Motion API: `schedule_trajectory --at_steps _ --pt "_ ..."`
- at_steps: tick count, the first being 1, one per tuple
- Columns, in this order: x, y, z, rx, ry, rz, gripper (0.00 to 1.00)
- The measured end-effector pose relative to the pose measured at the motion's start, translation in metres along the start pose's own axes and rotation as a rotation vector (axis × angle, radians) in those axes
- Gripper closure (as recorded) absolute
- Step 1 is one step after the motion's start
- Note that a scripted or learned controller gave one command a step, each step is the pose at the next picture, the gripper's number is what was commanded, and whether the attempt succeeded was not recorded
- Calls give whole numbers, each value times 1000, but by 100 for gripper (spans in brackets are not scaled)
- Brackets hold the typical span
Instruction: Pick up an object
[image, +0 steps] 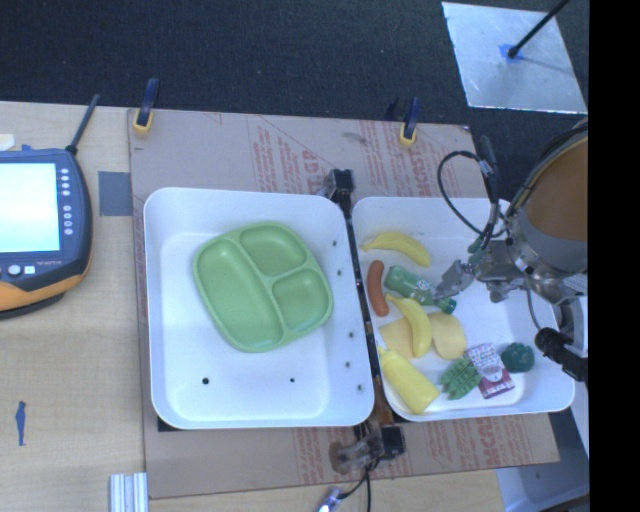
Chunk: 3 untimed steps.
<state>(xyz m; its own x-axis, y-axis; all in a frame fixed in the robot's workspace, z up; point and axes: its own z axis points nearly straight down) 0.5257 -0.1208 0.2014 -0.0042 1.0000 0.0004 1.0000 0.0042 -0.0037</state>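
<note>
The right bin (540, 400) holds several toy foods: a yellow banana (397, 245) at the back, a red sausage (376, 287), a green bottle (410, 284), a second banana (416, 326), a pale yellow fruit (449, 336), a yellow block (407, 381), a green leafy piece (460, 378), a red and white packet (490, 368) and a dark green item (517, 355). My gripper (449, 281) reaches in from the right, low over the bin, its tip at the right end of the green bottle. Whether it touches the bottle is unclear.
The left bin (170, 390) carries a green divided plate (262, 285). A tablet-like pendant (40, 225) lies at the bench's left. Black cables (455, 205) loop over the back of the right bin. Clamps sit at the board's far edge.
</note>
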Motion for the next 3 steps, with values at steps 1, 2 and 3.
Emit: schedule_trajectory --at_steps 1,2,3 --pt "-21 -13 96 -14 -5 1 0" --pt "27 6 110 -1 -1 -2 0" --pt "25 6 100 1 -3 -5 100"
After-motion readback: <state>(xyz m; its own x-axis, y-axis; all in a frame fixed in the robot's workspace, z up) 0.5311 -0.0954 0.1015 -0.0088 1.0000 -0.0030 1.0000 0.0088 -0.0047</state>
